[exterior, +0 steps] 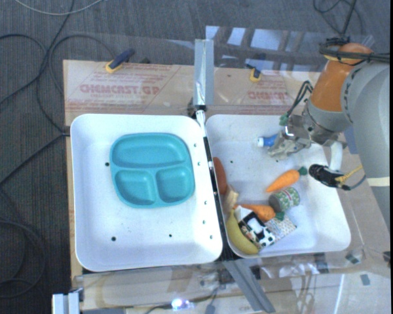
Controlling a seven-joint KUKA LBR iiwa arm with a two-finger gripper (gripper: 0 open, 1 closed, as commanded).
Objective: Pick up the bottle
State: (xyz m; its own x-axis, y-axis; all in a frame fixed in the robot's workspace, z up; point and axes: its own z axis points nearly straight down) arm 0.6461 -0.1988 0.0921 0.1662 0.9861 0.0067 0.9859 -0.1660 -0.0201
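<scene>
we see the bottle (270, 140) lying on its side near the back of the right bin (327, 237) — its long axis runs left to right, blue cap end pointing left. the claw (289, 142) sits right over its right end; whether it is wide or gripping, we cannot tell. a carrot (283, 180) lies nearer us, and the left bin (92, 241) holds a teal tray (152, 169).

One fixed camera looks down slantwise on both bins (78, 175) from above
</scene>
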